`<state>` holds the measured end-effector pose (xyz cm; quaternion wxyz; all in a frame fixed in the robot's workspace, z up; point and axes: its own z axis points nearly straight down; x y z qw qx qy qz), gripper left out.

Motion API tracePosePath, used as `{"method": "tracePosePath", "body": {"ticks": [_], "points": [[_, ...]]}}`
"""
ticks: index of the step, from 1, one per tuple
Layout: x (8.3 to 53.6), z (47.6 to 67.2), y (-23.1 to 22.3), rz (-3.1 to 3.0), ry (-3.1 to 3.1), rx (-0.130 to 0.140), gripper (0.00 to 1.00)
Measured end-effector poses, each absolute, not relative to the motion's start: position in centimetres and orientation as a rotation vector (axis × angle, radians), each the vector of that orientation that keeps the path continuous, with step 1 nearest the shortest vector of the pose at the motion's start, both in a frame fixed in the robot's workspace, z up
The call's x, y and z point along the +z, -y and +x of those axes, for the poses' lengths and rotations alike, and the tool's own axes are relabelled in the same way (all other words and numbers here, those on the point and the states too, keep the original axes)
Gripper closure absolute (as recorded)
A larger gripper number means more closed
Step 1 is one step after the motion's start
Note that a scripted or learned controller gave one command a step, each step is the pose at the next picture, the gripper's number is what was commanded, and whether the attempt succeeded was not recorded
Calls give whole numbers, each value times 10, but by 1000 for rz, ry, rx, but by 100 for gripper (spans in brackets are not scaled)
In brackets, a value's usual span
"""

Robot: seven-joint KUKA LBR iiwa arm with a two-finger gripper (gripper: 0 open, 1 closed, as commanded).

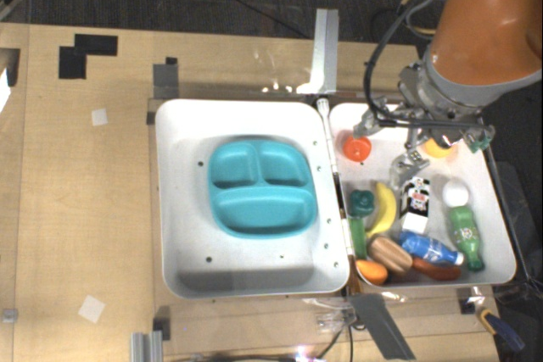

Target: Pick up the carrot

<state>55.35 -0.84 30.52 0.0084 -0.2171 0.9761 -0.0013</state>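
From my feed I see two white bins side by side on the bench (85, 208). The left bin (182, 182) carries a teal divided plate (259, 186) lying flat near its middle. The right bin (501, 250) is crowded. The carrot (371, 270) lies in that bin's near left corner, orange, right against the left wall, with a brown bread roll (390, 253) touching it on its right side. Just above those sit a dark green piece (361, 203) and a yellow banana (383, 208), the banana curving along the left part of the bin. A blue bottle (431, 248) lies on its side near the front edge, a dark reddish thing tucked beneath it that I can't make out. A green bottle (466, 235) with a white cap lies by the right wall, and a small black-and-white carton (417, 203) stands between the banana and the green bottle. An orange-red cup (356, 147) sits towards the far left corner of the bin, and a yellow thing (439, 148) peeks out near the far right side. The arm's grey and orange body hangs over the far right corner of the bin, and the gripper (411, 168) hangs over the middle of the bin, above the carton and well apart from the carrot. I can't tell how the gripper is set.
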Motion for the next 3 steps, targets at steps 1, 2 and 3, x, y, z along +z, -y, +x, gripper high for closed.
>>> {"method": "tracePosePath", "body": {"ticks": [1, 2, 3], "points": [[192, 518, -44, -849, -3024, 6, 0], [208, 523, -44, -844, -3008, 1, 100], [330, 505, -9, -791, -3020, -8, 100]]}}
